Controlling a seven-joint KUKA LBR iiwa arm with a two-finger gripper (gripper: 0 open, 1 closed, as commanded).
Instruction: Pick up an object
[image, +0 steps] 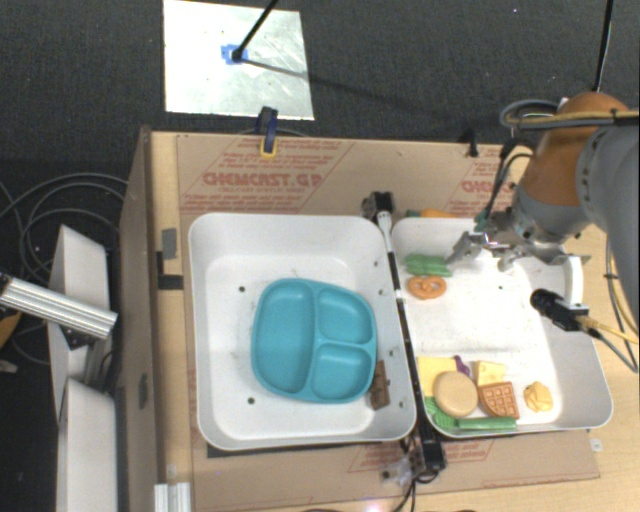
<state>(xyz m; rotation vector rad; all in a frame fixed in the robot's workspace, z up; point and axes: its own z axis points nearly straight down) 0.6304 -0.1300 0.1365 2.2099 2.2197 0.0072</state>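
Note:
My gripper (478, 257) hangs over the back of the right bin (500, 320), open, with nothing between its fingers. Its left fingertip sits just right of a green toy vegetable (425, 264). An orange pretzel-like ring (428, 287) lies right in front of that. Along the bin's front edge lie a yellow slab (433, 376), a round tan piece (455, 394), a cheese wedge (490, 372), a waffle (498, 400), a small golden nugget (538, 397) and a green bean (472, 424).
The left bin (215, 300) holds a blue divided plate (312, 340) and a small brown piece (380, 385) by its right wall. A black fitting with a cable (556, 308) juts over the right bin's right side. An orange item (436, 213) lies behind the right bin.

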